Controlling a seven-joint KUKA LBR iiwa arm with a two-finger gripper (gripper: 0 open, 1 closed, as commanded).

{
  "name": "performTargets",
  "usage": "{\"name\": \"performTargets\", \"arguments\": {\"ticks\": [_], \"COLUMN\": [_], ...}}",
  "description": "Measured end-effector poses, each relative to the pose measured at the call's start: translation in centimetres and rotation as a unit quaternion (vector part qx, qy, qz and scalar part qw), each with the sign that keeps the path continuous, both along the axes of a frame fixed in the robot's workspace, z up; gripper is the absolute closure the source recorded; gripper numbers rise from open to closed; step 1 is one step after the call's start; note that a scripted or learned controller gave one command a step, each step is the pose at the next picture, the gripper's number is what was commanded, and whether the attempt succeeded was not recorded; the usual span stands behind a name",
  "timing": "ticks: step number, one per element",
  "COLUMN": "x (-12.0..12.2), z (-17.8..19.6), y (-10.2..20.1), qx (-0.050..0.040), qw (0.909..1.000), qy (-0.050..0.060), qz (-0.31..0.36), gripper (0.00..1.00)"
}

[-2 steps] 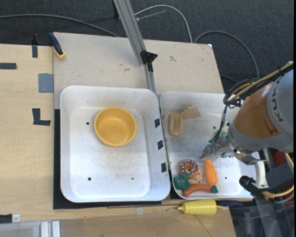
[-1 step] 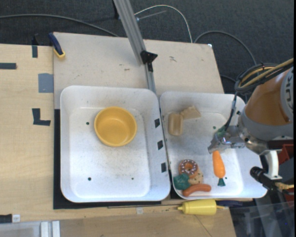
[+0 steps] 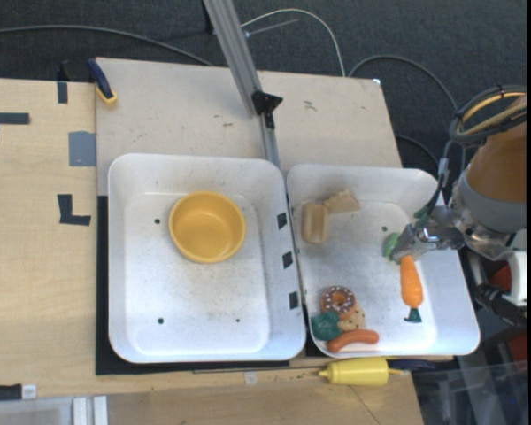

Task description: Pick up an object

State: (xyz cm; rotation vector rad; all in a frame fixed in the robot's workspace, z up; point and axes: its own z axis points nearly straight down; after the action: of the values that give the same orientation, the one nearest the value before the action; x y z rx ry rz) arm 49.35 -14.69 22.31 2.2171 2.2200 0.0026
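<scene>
A yellow mustard bottle (image 3: pixel 357 372) is lying nearest, outside the right bin (image 3: pixel 442 336), where one sausage (image 3: pixel 354 338), one doughnut (image 3: pixel 338 299), one carrot (image 3: pixel 411 282) and two bread pieces (image 3: pixel 326 214) are resting. The gripper (image 3: pixel 409 242) is hovering just above the carrot's far end, its grip impossible to judge; nothing appears lifted yet. One yellow bowl (image 3: pixel 207 227) is sitting left.

open floor (image 3: pixel 358 251), carrot (image 3: pixel 411 282) beside claw (image 3: pixel 405 246)

Orange toy carrot (image 3: pixel 411 283) lies lengthwise in right bin (image 3: pixel 442 326), green top end up by the bin's right wall, tip pointing down.
</scene>
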Motion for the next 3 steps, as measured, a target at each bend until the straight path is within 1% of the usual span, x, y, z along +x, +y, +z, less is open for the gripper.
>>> {"name": "performTargets", "arguments": {"ticks": [1, 2, 3], "x": [0.1, 2.2, 4.6], "z": [3.4, 1.8, 1.8], "y": [0.0, 4.9, 10.8], "qx": [0.0003, 0.0013, 0.0017], "qw": [1.0, 1.0, 1.0], "qy": [0.001, 0.003, 0.003], "qz": [0.0, 0.002, 0.004], "gripper": [1.0, 1.0, 1.0]}}
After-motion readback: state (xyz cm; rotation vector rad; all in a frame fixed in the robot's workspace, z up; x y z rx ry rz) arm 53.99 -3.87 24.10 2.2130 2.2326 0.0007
